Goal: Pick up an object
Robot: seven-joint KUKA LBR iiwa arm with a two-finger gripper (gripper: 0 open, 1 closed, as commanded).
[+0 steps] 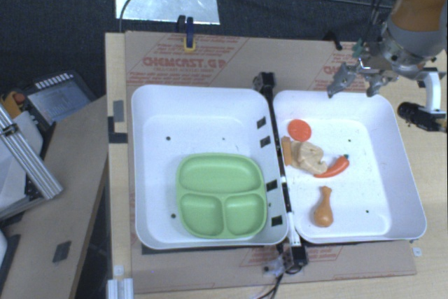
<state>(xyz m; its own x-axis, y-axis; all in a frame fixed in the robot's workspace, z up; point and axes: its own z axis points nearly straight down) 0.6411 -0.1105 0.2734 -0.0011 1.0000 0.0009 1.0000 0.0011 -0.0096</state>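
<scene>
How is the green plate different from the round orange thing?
The green plate is big, with three compartments; the round orange thing is small and flat. The green plate lies in the left bin; the round orange thing lies in the right bin, among other toy foods. Both lie flat.

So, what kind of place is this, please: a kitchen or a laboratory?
Probably a robotics lab bench, not a kitchen. The gripper hangs open above two white bins; the food, such as the chicken leg and the orange disc, looks like toys, and cables run across the bench.
</scene>
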